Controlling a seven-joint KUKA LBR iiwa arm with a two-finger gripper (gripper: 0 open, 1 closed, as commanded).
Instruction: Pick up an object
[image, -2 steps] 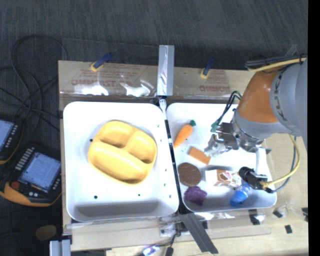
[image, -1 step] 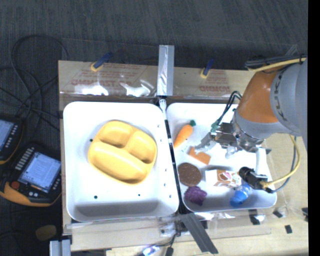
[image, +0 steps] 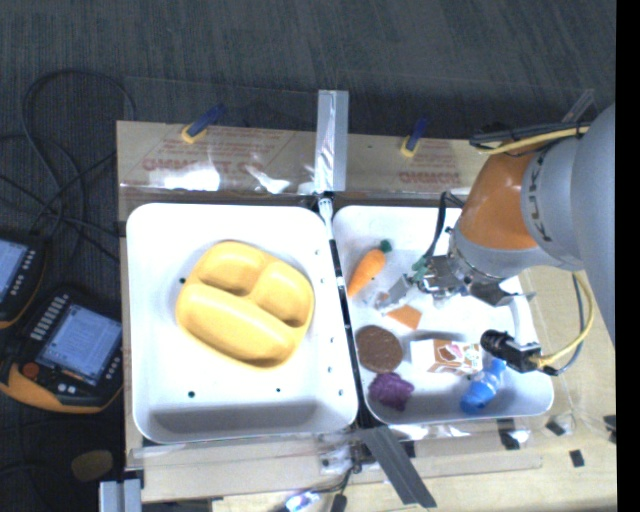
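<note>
The gripper (image: 405, 288) is seen low in the right bin (image: 535, 400), beside the carrot (image: 366, 270); its opening cannot be told.

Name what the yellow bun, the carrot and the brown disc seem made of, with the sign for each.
Bun: probably soft foam or plastic; smooth, matte, rounded lobes.
Carrot: likely moulded plastic; even orange, slight sheen, green tip.
Disc: unclear, perhaps plastic or felt; flat, dull, finely speckled brown.
</note>
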